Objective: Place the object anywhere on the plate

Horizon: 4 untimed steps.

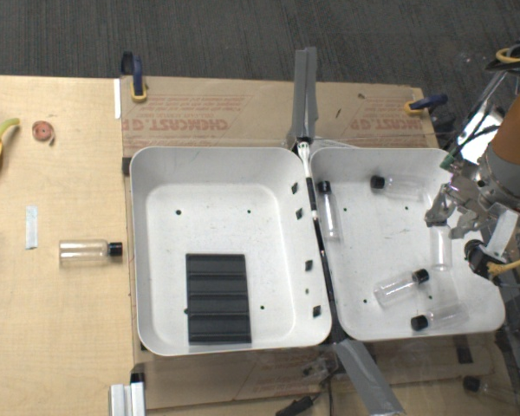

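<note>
Still at pick stage: gripper (446,208) poised over right bin's (355,319) far edge, grip state can't tell; clear vials (400,286) lying loose in that bin, none lifted; dark ribbed plate (217,299) in left bin (156,232); next: descend on vial, grab, carry left.

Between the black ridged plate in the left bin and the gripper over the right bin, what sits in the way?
In the camera view, from the black plate toward the gripper: bare bin floor, the bins' adjoining walls, then a clear vial lying beside them.

Left bin (156,232) mostly open — only black ridged plate (217,299) front-centre; right bin (364,319) cluttered — clear bottles (401,288) scattered.
</note>
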Available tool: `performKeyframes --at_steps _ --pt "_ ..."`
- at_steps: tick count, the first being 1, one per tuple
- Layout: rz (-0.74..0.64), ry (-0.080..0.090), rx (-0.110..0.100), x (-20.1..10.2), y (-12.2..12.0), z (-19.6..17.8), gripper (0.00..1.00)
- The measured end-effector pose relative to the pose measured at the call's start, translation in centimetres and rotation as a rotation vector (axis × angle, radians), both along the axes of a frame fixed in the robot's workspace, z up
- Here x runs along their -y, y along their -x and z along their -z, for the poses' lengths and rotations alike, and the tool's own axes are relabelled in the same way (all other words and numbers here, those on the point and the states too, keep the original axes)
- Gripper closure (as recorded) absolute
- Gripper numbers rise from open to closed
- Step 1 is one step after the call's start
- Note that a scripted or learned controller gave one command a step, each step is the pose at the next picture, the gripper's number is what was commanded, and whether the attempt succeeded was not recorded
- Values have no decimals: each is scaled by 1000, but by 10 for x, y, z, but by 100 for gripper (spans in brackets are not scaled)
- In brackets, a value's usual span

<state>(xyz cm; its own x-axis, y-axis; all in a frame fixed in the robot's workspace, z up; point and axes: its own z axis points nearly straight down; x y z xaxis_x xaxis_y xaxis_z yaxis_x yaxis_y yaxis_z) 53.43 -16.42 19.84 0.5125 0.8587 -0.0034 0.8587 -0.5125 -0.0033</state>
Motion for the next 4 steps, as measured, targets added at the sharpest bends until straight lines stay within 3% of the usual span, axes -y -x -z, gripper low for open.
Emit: performKeyframes --at_steps 1,2,3,4 --pt "0 0 0 0 0 0 0" --pt "-180 0 1 35 -79 10 0" --pt "-252 0 3 37 -125 -14 0" --pt "-203 0 3 50 -104 -108 0"
